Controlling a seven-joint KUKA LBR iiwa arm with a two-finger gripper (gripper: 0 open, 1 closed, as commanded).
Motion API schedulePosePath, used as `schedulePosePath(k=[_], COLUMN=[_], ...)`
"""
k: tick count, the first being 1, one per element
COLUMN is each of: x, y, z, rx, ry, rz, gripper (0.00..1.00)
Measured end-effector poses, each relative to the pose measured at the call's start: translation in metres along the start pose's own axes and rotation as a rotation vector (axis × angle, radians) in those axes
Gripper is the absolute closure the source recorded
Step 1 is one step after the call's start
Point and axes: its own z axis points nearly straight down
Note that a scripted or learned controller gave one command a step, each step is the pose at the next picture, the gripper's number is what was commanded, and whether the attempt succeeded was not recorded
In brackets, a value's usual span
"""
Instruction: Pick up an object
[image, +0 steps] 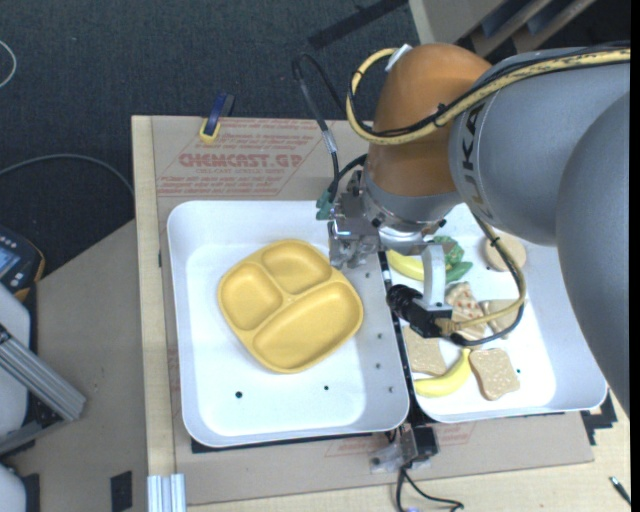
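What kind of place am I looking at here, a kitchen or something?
Probably a robotics lab, not a kitchen. A big grey and orange robot arm reaches over two white bins, one holding a yellow divided plate, the other toy-like food such as a banana, with cables around.

Brown board (250, 150) w/ red print lies up-left of jaws. Blue-yellow clamp (213, 117) sits further up-left, on the board's far edge. Dark carpet (100, 60) w/ thin black cable (60, 165) is well left of jaws. Aluminium rail (35, 375) is far left, lower. Small connector (415, 445) is below jaws, at the board's near edge.
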Motion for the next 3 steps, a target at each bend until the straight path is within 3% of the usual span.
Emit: schedulePosePath(k=[1,2,3], x=[-0.029,0.038,0.035], y=[-0.035,-0.05,-0.049], z=[-0.136,-0.159,-0.169], rx=[-0.011,-0.001,-0.003], ry=[-0.004,-0.002,-0.005], rz=[0.009,0.001,0.006], gripper=[1.0,1.0,1.0])
